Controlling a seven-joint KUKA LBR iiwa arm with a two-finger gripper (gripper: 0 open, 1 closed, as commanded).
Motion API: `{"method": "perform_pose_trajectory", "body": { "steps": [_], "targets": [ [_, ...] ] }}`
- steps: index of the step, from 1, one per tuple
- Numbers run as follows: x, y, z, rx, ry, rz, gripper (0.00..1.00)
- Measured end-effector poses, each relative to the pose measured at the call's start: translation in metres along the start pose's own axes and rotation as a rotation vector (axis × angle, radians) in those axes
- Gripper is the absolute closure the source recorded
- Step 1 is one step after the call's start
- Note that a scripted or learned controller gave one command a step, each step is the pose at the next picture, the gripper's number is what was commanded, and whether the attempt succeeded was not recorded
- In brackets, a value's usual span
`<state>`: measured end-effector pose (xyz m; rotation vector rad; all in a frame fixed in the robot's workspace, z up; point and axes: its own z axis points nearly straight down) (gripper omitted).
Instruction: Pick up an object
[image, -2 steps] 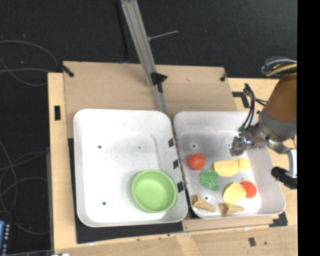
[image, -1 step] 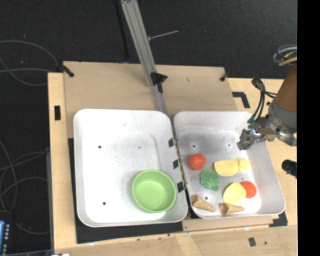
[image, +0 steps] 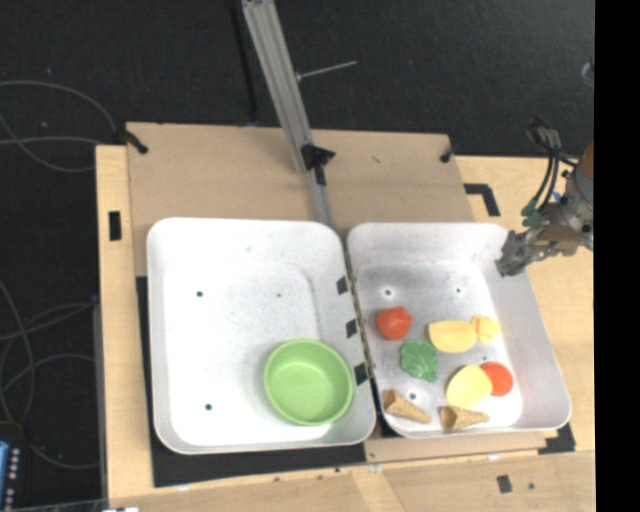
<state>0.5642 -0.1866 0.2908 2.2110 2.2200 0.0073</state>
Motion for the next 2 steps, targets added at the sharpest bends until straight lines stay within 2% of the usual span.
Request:
{"method": "perform_pose_trajectory", "body": {
  "steps": [2],
  "targets": [
    [0.110, -0.026, 0.010, 0.008, 0.003, -0.002, 1.00]
  ]
}}
